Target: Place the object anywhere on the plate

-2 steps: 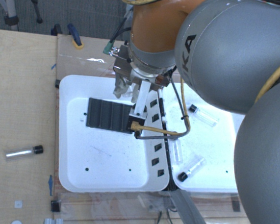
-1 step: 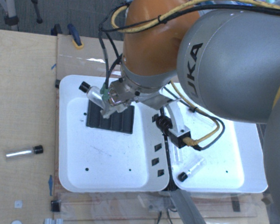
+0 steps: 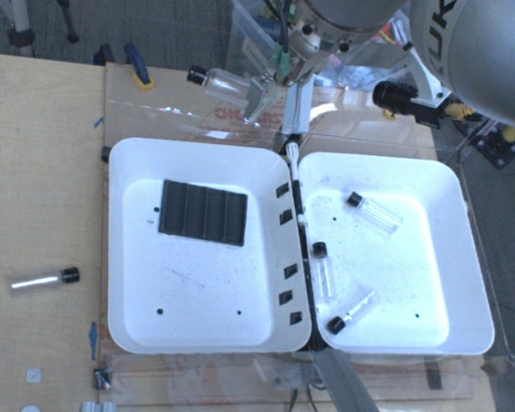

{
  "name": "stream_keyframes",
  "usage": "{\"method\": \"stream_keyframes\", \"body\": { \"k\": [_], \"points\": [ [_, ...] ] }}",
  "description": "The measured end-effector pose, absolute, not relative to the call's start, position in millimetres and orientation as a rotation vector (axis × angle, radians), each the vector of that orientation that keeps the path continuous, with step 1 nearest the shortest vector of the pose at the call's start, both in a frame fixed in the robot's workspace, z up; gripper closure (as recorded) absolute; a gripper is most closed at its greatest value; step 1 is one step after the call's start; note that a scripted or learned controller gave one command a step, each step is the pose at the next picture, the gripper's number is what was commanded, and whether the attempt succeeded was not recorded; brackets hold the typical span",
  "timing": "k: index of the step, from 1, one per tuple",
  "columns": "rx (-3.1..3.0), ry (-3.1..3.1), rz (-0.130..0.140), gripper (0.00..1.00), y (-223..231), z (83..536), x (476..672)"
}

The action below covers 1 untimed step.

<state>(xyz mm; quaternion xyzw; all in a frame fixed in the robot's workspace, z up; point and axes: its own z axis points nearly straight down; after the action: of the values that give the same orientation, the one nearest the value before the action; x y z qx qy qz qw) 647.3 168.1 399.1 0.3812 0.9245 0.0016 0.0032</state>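
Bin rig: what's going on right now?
The gripper is raised beyond the bins' far edge, with a clear black-capped vial right by it; a grasp isn't clear. The dark ridged plate sits in the left bin. Three more vials lie in the right bin, and one vial is on the bench.

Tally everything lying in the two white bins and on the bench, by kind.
Clear glass vials with black caps: 5, at and.
Black ribbed rectangular plate: 1.
Total: 6.
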Motion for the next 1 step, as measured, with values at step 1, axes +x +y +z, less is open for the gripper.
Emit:
{"method": "stream_keyframes", "body": {
  "k": [1],
  "points": [
    [1.409, 2.809, -0.001, 1.0, 212.2, 271.8, 631.3]
  ]
}}
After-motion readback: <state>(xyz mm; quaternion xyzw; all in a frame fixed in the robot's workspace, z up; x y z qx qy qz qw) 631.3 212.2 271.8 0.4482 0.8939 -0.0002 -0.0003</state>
